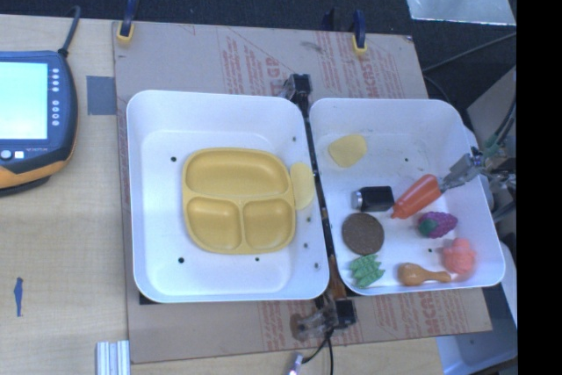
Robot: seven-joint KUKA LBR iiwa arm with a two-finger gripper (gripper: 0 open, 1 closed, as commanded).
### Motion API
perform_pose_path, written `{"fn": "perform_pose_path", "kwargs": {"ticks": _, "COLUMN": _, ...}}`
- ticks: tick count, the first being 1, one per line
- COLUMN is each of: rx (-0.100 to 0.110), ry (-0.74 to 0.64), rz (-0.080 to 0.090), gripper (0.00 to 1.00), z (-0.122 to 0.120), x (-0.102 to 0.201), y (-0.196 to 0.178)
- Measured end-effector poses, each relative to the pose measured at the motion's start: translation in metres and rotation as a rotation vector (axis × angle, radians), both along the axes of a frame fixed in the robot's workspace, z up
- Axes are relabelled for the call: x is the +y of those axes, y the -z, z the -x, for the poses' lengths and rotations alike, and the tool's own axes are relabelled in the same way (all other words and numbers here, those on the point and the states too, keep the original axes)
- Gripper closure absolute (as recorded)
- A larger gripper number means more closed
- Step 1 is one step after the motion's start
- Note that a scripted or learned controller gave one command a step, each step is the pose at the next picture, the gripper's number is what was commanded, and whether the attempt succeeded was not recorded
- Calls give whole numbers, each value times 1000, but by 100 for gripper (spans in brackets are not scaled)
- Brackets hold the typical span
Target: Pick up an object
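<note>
At the right bin's [457, 114] far-right rim: my gripper [470, 164], grip state I cannot tell; orange plastic carrot [414, 196] and neighbouring toys unlifted, pick pending.

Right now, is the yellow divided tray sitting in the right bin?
No, the yellow divided tray lies in the left bin, while the right bin holds the small toy foods.

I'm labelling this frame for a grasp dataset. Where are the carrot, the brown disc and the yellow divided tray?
carrot [414, 196]: camera view, middle of its orange body, right bin.
brown disc [363, 234]: camera view, centre of its top face, right bin.
yellow divided tray [237, 173]: camera view, floor of its large upper compartment, left bin.
</note>
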State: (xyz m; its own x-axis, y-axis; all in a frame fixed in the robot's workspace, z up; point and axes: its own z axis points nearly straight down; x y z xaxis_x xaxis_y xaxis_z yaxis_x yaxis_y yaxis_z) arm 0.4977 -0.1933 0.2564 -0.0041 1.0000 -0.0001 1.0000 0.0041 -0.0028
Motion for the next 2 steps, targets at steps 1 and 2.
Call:
{"fn": "perform_pose_path", "kwargs": {"ticks": 1, "rx": 2, "ry": -2, "rz": 0, "gripper": 0, "z": -28, "x": 72, "y": 123}}
{"fn": "perform_pose_path", "kwargs": {"ticks": 2, "rx": 3, "ry": -2, "rz": 0, "gripper": 0, "z": -45, "x": 93, "y": 165}}
